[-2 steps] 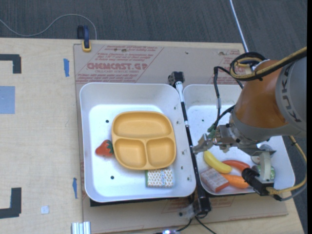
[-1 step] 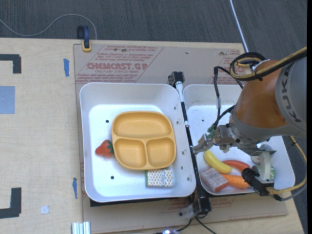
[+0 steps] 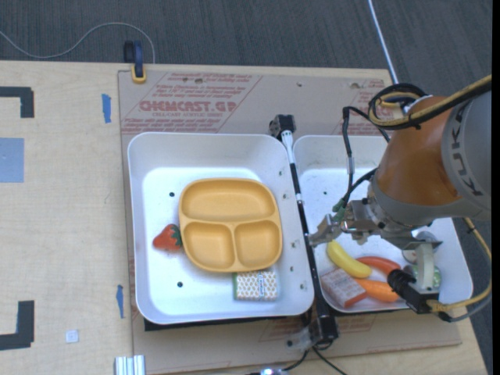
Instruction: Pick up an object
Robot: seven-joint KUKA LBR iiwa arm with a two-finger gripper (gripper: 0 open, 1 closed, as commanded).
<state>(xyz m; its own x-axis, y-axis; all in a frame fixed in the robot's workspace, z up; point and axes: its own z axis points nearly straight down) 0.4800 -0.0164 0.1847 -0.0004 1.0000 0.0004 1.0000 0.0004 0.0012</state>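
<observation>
Yellow tray [image 3: 230, 225] in left bin [image 3: 148, 233], banana [image 3: 348, 260] right

a robotics lab: taped wooden bench [image 3: 62, 209], loose cables [image 3: 70, 41], grey carpet [image 3: 234, 14].

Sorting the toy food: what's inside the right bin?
The right bin holds a banana, a carrot and a pinkish packet. The arm covers the rest.

One fixed camera, mounted above the bench [image 3: 62, 209], looks down at a slant. Both white bins sit in frame: left bin [image 3: 148, 209], right bin [image 3: 312, 158]. Dark floor [image 3: 234, 14] runs along the top edge. The arm [image 3: 426, 162] enters from the right. Middle distance; small items are readable.
</observation>
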